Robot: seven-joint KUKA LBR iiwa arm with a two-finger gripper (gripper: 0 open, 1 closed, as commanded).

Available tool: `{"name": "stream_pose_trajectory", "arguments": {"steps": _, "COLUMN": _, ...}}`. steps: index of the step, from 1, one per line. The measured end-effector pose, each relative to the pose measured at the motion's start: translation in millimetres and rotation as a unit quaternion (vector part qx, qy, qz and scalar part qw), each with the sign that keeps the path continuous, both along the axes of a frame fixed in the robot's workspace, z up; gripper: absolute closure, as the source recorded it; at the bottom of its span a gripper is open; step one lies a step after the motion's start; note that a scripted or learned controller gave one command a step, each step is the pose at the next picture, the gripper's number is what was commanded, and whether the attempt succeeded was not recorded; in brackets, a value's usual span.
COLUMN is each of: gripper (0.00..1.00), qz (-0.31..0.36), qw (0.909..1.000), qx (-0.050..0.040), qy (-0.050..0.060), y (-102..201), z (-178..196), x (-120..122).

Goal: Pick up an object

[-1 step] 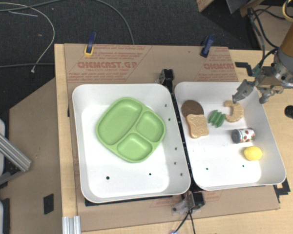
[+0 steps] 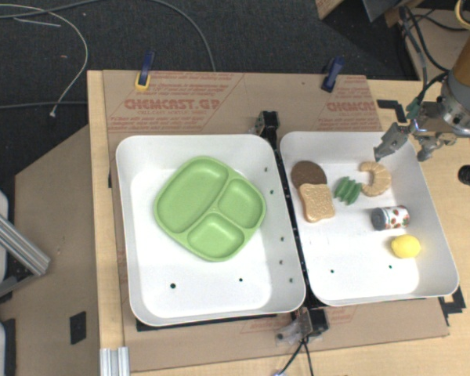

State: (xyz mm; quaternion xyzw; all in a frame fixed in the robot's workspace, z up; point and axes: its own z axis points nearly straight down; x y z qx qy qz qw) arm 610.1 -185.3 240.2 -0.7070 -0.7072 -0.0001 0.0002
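Gripper [image 2: 408, 142] hangs over the right bin's [image 2: 360, 284] upper right corner, fingers spread, nothing between them. Cardboard [image 2: 180, 100] under the bins reads "CHEMCAST GP"; second print by the arm is partly hidden. Small can [image 2: 389, 218] label is too blurred to read. Nearest to the gripper: bitten cookie [image 2: 375, 178]. Lemon [image 2: 406, 247] sits near the right wall. Green plate [image 2: 210, 207] is in the left bin [image 2: 141, 276].

The brown cardboard sheet [image 2: 219, 92] under the two bins carries red printed letters, and they stand upside down from here. Near its far left part I read something like "CHEMCAST GP". Near the far right part the same red print comes again, but it is too blurred to read surely.
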Motion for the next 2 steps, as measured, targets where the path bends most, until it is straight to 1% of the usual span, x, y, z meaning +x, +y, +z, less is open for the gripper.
{"name": "stream_pose_trajectory", "arguments": {"steps": 1, "gripper": 0.0, "qz": 0.0, "qw": 1.0, "qx": 0.0006, "qy": 0.003, "y": -5, "z": -50, "x": -8}}
{"name": "stream_pose_trajectory", "arguments": {"steps": 2, "gripper": 0.0, "qz": 0.0, "qw": 1.0, "qx": 0.0003, "qy": 0.001, "y": -3, "z": -90, "x": -6}}
